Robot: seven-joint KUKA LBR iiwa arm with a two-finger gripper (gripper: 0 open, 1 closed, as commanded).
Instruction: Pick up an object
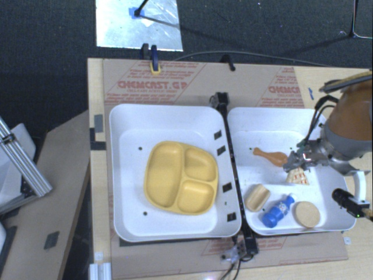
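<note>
- Down on the bench, two shallow white bins sat side by side, the left bin [125, 174] and the right bin [245, 124], meeting along a dark seam with a few black clips.
- In the left bin lay a yellow divided plate [180, 177], its three compartments facing up, roughly in the middle of the bin floor.
- The arm [349, 121] came in from the right, its orange-brown band sitting above the grey wrist, and leaned over the right bin.
- The gripper [300, 159] hung low near the middle of the right bin, close over a small waffle-like piece [298, 177] and just beside the broad end of a brown wooden spoon [270, 155].
- From where I stood I could not tell whether it was spread or pinched, nor whether anything sat in its grasp; the tip was too small and cluttered to read.
- Along the near side of the right bin three things lay in a row: a tan bread-like piece [256, 197], a blue bottle [276, 211] tilted on its side just beside it, and a round tan disc [306, 214] near the bottle's cap end.
- Brown printed cardboard [154, 83] lay under both bins, and a silvery sheet [139, 16] rested on the dark floor beyond the bench.
</note>
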